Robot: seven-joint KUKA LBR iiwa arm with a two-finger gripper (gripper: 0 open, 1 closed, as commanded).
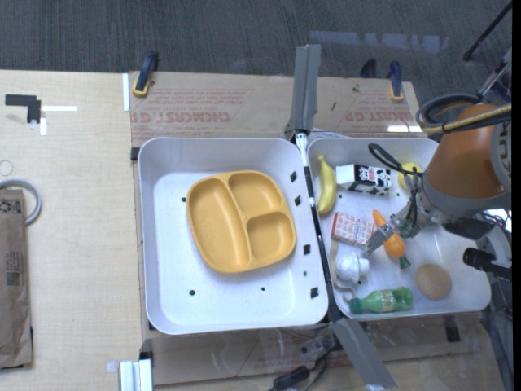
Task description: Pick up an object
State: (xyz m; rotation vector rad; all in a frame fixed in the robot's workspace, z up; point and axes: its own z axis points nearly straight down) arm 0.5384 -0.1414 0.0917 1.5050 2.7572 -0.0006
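Observation:
The right bin [468, 304] holds several small items. An orange carrot [396, 246] lies near its middle. My gripper [391, 234] is down in this bin right over the carrot, open, with one grey finger [378, 239] on the carrot's left and the other on its right. The carrot still rests on the bin floor. Around it are a red and white box [351, 229], a white cup-like object [350, 266], a green bottle [383, 301] and a brown round item [433, 283].
A banana [326, 187] lies along the right bin's left wall, with a black and white carton [370, 177] and a yellow item [409, 172] at the back. The left bin [163, 243] holds a yellow divided plate [241, 219]. Clamps stand behind the bins.

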